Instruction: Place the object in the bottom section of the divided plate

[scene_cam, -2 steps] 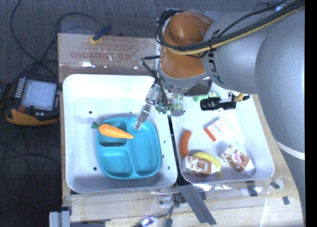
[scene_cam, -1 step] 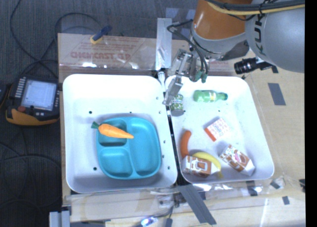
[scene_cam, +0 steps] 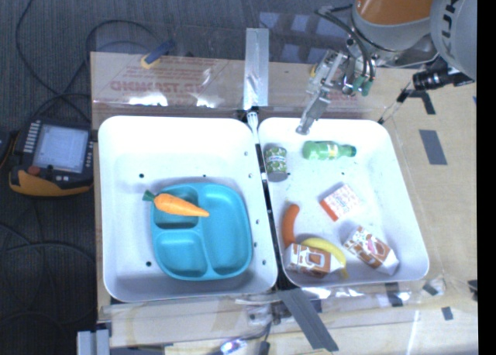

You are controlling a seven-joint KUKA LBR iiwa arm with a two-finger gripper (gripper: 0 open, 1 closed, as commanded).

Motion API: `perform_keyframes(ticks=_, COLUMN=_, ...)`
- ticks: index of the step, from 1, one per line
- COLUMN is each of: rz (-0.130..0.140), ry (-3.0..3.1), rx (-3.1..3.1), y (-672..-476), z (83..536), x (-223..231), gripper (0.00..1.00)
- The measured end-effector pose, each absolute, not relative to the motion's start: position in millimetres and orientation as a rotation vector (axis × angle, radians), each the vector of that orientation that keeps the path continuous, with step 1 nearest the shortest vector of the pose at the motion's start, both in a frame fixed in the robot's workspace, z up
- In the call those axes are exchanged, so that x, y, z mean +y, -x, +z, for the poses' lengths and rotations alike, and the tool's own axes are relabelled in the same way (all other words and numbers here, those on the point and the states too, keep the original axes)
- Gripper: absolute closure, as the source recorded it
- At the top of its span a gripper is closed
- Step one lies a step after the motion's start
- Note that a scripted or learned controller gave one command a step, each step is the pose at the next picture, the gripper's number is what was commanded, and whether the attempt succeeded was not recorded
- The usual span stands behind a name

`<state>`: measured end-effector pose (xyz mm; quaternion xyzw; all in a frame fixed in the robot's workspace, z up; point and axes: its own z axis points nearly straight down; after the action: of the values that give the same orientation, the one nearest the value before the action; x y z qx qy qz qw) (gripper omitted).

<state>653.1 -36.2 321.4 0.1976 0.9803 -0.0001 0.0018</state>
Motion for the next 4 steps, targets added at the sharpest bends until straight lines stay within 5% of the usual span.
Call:
perform_keyframes(ticks=2, rz=-0.005, ry=-1.329, rx=2.843, y=-629.9, z=308.3, x=-188.3, gripper=0.00)
perform_keyframes(ticks=3, rz=-0.001, ry=-1.485, rx=2.768, y=-593.3, z=238.2, x=-223.2, gripper=0.00)
perform_keyframes(ticks=4, rz=-0.001, ry=-1.750, rx=2.609, y=-543.7, z=278.4, x=-223.6, gripper=0.00)
